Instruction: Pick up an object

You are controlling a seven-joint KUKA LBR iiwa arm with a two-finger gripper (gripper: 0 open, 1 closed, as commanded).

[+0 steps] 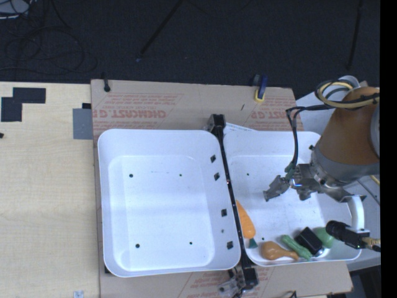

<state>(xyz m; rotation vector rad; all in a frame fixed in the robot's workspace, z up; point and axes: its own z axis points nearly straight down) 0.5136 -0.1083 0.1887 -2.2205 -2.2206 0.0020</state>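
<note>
Orange carrot (246, 221), tan piece (275, 251), green toy (296, 246) in right bin (260, 151).

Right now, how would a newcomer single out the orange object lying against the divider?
Find the right-hand white bin, under the arm. Follow its left wall, along the black divider, toward the near corner. The orange carrot-shaped piece lies there alone, slim and tapered, apart from the tan, green and black cluster along the near wall.

Arm (353, 135) cut off at right of frame, upper links out of picture; its bulk hides right bin's (260, 160) far right wall. Gripper (277, 188) small and dark, finger gap too small to tell. Black object (309, 239) covers part of green object (296, 246), lower right. Orange object (245, 221) partly tucked under divider rim. Clamp (239, 284) at bottom centre cut by lower edge, blurred
</note>
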